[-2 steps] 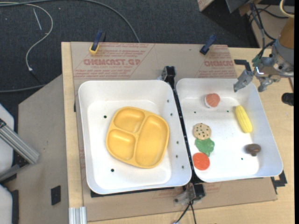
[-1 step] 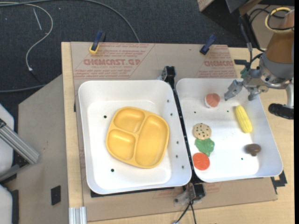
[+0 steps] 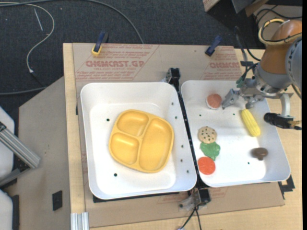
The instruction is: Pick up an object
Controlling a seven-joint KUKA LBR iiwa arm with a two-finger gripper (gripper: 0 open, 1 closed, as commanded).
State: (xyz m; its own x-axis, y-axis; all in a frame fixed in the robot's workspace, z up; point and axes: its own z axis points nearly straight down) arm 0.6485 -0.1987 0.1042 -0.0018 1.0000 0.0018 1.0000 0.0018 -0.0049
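In the right bin (image 3: 273, 174) lie a yellow corn cob (image 3: 250, 121), a pinkish-red round piece (image 3: 214, 100), a chocolate-chip cookie (image 3: 207, 134), a green leafy piece (image 3: 210, 150), an orange-red disc (image 3: 206, 165) and a brown lump (image 3: 260, 153). My gripper (image 3: 241, 98) hangs over the bin's far part, between the pinkish-red piece on its left and the corn cob just below and to its right. It is open, with nothing between its fingers.
The left bin (image 3: 93, 128) holds a yellow divided plate (image 3: 141, 140). Black clips (image 3: 173, 74) join the bins along the middle wall. Blue clamps (image 3: 100, 42) pin the cardboard at the back. The arm's orange band (image 3: 282, 32) rises at the upper right.
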